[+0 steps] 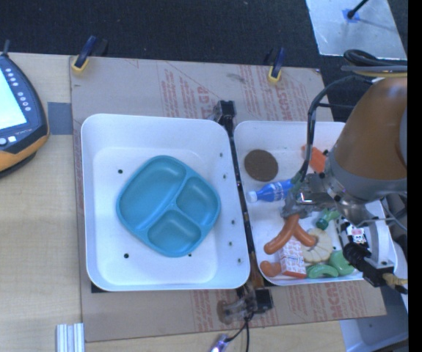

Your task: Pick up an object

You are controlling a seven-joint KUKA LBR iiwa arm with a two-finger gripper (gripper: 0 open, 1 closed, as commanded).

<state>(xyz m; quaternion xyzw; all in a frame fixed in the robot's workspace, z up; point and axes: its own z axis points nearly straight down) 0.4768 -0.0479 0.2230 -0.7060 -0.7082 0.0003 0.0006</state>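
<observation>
I am hovering the gripper (301, 205) over the right bin (269, 132), just beside the water bottle (271, 192). I am judging the hot dog (287, 234) below it light, stiff and slick, best pinched mid-length.

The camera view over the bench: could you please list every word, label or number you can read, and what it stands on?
None can be read.
Brown board under the bins: faint reddish print, too blurred.
Small carton in the right bin: red-and-white print, too small.
Handheld pendant: its screen shows blank white.
</observation>
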